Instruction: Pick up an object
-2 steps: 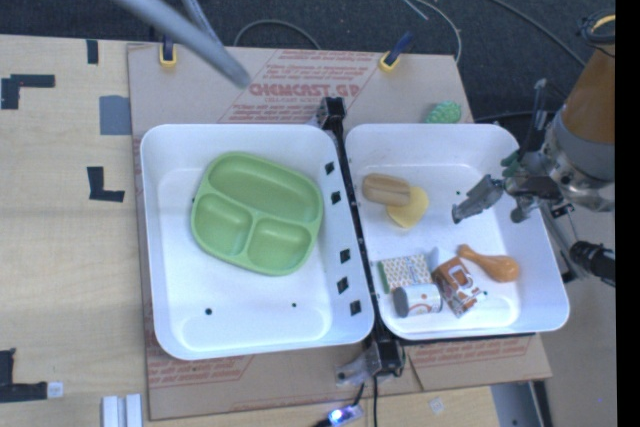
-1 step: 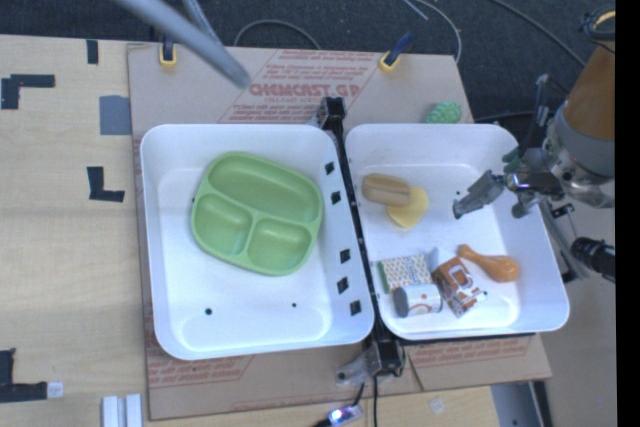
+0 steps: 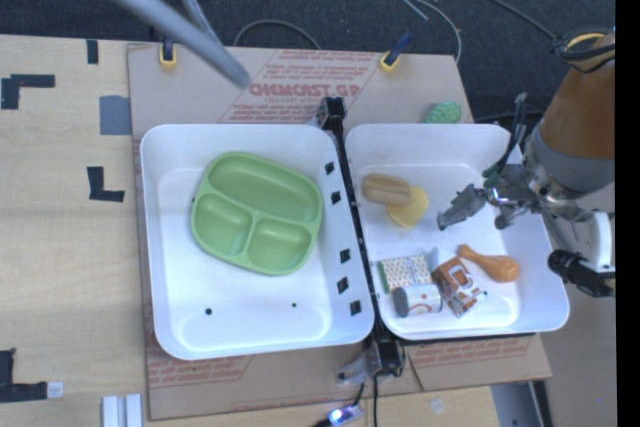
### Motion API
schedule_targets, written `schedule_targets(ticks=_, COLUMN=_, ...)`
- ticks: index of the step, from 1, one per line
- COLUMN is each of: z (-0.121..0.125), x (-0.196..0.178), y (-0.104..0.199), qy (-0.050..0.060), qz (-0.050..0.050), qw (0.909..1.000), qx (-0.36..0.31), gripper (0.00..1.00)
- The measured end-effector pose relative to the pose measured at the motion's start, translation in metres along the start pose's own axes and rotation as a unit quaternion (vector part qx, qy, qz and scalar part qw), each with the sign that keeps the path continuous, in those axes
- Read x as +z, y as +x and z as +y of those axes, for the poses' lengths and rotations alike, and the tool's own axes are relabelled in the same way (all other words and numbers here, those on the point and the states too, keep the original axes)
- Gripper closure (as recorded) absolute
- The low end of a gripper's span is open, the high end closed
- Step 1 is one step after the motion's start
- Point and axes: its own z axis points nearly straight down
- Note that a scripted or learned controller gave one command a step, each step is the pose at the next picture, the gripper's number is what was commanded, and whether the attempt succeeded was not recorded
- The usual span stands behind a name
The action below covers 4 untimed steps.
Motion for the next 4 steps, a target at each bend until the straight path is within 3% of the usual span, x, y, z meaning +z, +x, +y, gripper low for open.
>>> schedule_targets(ticks=2, z=-0.017, x=0.119, y=0.007, qy=0.001, qz=0.001, qw=1.0000, qx=0.000, gripper=0.00)
schedule_targets(ticks=3, z=-0.016, x=0.106, y=0.007, qy=0.000, qz=0.001, qw=1.0000, qx=0.000, gripper=1.00)
schedule_targets(ticks=4, z=-0.013, x=0.063, y=0.004, qy=-0.004, qz=0.000, qw=1.0000, qx=0.000, gripper=1.00)
